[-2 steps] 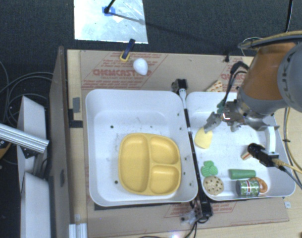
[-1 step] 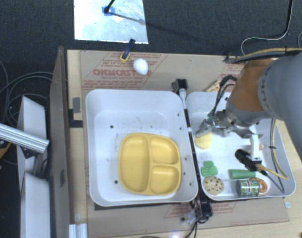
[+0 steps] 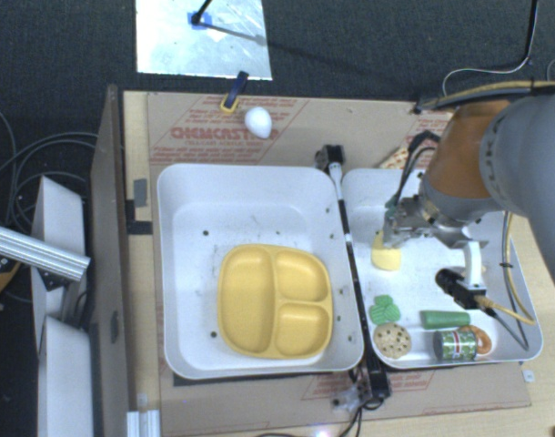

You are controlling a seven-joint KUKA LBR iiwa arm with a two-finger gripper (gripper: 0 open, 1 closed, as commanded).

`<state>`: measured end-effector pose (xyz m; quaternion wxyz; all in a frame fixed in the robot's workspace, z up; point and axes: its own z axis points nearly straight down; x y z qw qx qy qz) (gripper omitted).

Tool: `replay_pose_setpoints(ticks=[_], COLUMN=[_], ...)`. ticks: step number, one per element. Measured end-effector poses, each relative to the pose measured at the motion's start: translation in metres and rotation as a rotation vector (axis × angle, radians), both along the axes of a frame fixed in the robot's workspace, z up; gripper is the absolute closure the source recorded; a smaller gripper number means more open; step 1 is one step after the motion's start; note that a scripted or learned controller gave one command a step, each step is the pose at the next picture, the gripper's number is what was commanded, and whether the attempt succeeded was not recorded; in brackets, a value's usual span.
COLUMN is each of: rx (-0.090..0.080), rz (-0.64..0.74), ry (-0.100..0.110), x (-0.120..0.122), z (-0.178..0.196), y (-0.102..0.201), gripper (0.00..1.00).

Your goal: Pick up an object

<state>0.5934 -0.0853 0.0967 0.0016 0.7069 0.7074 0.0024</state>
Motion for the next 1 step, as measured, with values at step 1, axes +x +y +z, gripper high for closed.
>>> replay_pose_setpoints(ticks=[1], rx=[0.0], rz=[0.0], ry=[-0.002], x=[0.0008], z=[0.0105], y=[0.0001], gripper=[1.0])
